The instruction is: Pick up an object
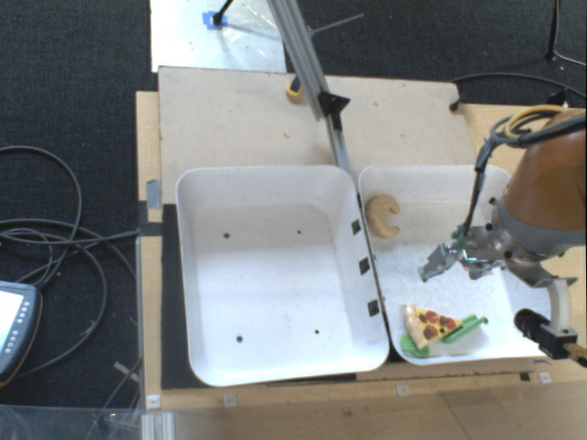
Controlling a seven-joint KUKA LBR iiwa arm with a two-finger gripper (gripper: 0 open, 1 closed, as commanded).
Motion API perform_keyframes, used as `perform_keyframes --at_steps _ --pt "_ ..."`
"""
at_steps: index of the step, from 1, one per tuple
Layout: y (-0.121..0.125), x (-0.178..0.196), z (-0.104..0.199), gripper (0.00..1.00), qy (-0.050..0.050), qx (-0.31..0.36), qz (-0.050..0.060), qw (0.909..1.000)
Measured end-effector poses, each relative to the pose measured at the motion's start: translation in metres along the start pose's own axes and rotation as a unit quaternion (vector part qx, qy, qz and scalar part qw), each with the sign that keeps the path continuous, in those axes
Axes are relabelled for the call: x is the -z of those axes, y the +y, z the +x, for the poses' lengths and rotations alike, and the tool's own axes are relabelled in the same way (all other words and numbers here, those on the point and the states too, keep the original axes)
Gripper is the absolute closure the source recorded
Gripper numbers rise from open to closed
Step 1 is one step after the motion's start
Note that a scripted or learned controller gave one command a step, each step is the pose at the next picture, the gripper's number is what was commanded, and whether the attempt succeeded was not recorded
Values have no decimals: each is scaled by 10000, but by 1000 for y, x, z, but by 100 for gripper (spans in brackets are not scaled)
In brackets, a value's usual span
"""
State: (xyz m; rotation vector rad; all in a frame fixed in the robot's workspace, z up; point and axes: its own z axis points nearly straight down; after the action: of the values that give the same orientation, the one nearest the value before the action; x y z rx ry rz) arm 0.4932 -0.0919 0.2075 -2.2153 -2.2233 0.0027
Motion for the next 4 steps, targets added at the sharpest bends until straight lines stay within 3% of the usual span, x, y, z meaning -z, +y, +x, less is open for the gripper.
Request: perform_keyframes --at_steps 1,4 --pt "1 2 0 0 -2 -12 -24 10000" --pt "1 -119 -1 0 3 -18 -2 10000"
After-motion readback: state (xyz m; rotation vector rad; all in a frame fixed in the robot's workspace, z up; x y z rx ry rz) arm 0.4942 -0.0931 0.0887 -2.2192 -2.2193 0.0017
